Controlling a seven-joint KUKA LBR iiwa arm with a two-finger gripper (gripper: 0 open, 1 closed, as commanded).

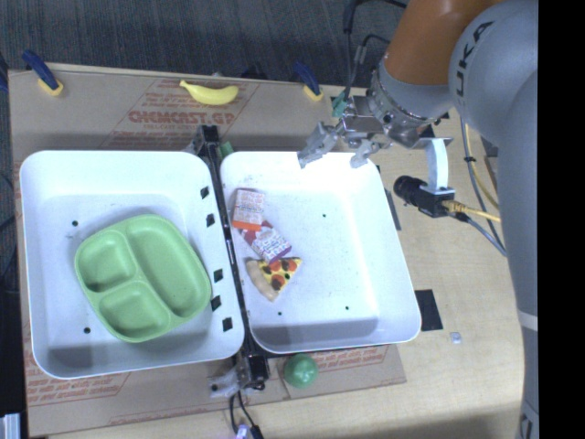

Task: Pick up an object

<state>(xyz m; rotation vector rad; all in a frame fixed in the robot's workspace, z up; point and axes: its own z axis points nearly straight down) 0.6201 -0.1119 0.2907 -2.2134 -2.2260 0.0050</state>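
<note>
Green ball [299, 370] sits just outside the right bin [393, 273]. Inside, against its left wall: pizza slice [275, 276], two packets [257, 223]. Gripper [335, 151] hovers over the far rim, fingers spread, nothing held.

Green tray [142, 275], yellow banana [209, 91]

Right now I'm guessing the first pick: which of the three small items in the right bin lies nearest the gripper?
The orange-and-white packet, topmost of the three; the gripper hovers above the bin's far edge.
</note>
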